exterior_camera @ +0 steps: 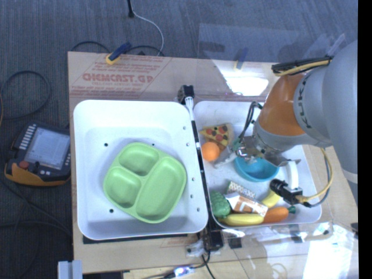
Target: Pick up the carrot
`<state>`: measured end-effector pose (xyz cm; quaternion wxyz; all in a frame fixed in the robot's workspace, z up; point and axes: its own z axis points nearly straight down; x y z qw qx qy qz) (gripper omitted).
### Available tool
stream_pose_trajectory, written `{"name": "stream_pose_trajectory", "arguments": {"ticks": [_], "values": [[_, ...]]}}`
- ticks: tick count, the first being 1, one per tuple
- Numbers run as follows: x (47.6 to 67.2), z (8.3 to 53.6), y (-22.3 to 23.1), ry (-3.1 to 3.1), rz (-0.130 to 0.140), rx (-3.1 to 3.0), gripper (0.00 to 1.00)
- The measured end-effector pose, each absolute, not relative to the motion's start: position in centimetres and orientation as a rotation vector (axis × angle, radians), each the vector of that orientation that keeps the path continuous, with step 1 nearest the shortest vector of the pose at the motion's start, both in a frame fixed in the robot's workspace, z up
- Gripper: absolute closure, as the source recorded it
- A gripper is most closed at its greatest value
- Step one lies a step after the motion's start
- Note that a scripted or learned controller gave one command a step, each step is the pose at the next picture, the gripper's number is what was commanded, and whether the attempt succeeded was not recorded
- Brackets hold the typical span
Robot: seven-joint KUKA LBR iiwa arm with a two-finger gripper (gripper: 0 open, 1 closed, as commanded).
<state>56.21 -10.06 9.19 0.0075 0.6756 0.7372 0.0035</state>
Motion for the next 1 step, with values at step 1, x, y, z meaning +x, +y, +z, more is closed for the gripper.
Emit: {"name": "stream_pose_trajectory", "arguments": {"ticks": [1], "values": [[65.32, 9.13, -10.2, 2.24, -0.034, 2.217, 0.0]]}}
